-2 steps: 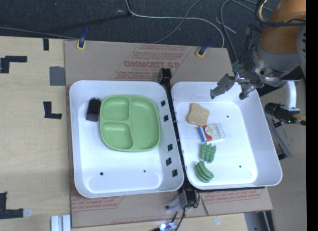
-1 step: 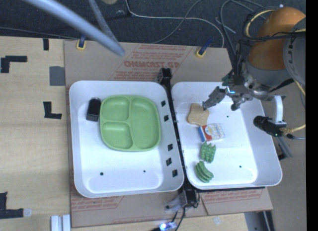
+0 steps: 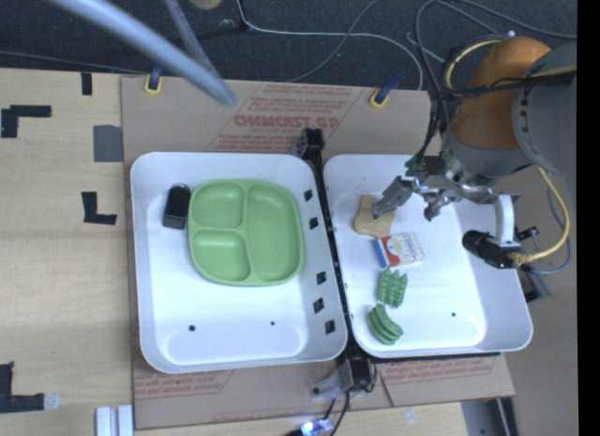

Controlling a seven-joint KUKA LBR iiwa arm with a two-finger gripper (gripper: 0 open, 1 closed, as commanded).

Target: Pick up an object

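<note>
Gripper (image 3: 412,198) jaws spread apart, grasping nothing, one tip just above the tan block (image 3: 372,221) in the right bin (image 3: 487,317)

Setting: robotics lab test bench. Evidence: grey KUKA arm (image 3: 497,97) with orange band over two shallow white bins (image 3: 150,265) set side by side on a printed cardboard sheet (image 3: 281,115); loose black cables (image 3: 375,31) across dark flooring; black tape marks (image 3: 28,120) on the pale wooden benchtop (image 3: 56,284).
</note>
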